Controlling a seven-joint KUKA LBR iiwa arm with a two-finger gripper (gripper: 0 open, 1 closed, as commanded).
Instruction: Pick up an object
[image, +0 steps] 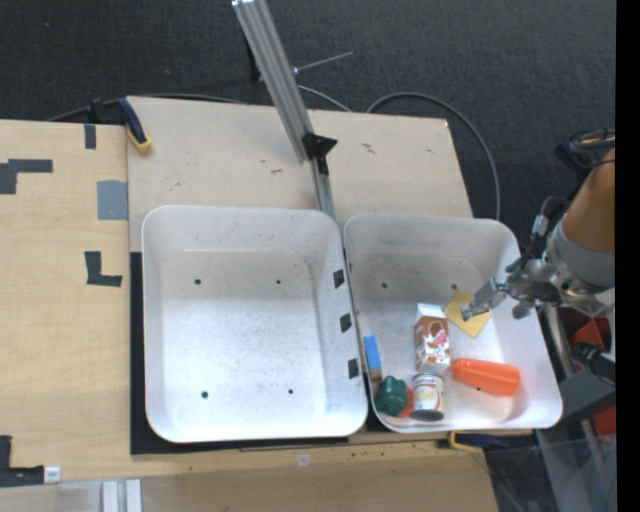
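Landmark: right shallow white plastic bin (400, 245).

- Two-finger metal gripper (487, 300) above bin's right side, at yellow flat wedge-shaped piece (467, 317); finger state: cannot tell.
- Orange carrot-shaped plastic toy (486, 376) near bin's front right corner.
- Small red-and-white carton (432, 338) at bin centre front.
- Small labelled can (427, 394), green rounded toy (392, 396), blue stick (372, 354) along bin's front left.

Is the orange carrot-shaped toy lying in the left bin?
No, the orange toy lies in the right bin, near its front right corner, beside the small carton.
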